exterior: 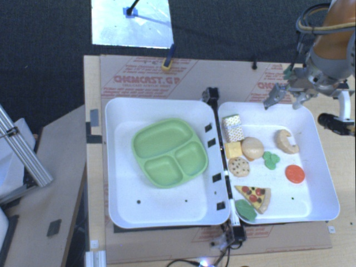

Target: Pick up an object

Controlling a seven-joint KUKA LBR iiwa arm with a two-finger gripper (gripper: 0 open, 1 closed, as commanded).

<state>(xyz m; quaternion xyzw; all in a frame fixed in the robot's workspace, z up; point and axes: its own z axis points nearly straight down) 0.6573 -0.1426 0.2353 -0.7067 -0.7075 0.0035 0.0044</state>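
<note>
The right bin [311, 207] holds several toy foods: a speckled block [233, 128], a yellow cheese cube [233, 149], a tan bun [252, 148], a croissant [287, 141], a green leaf [271, 160], a cookie [238, 167], a red tomato slice [295, 173], a pizza slice [255, 196] and a green piece [245, 209]. My gripper [287, 97] hangs over the bin's far edge, above and behind the croissant. Its fingers [274, 98] are spread apart with nothing between them.
The left bin [125, 204] carries a green divided plate [168, 152]. A black clip strip [218, 160] runs along the seam between the bins. A shiny square sheet [132, 15] lies beyond the bench. A metal frame [22, 149] stands at the left.
</note>
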